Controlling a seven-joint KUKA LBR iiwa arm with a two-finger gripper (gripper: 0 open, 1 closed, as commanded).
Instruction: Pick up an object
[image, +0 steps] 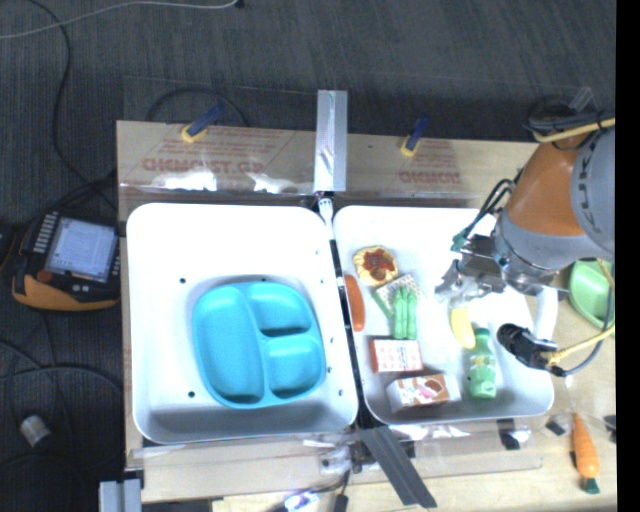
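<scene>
My gripper (459, 287) hangs over the right bin (440, 222), in its right half. Just below it lies a small yellow piece (461, 327); I cannot tell whether the two touch. A green bottle (483, 366) lies in front of the yellow piece. Further left are a green bundle of beans (403, 308), a pizza slice (378, 263) and an orange sausage (354, 302) against the bin's left wall. A red box (396, 355) and a brown box (418, 391) lie near the front wall.
The left bin (160, 240) holds a blue divided plate (260, 340). A pale green object (592, 288) and an orange carrot (584, 452) lie outside the right bin on the bench. A handheld pendant (70, 258) lies on the floor at the left.
</scene>
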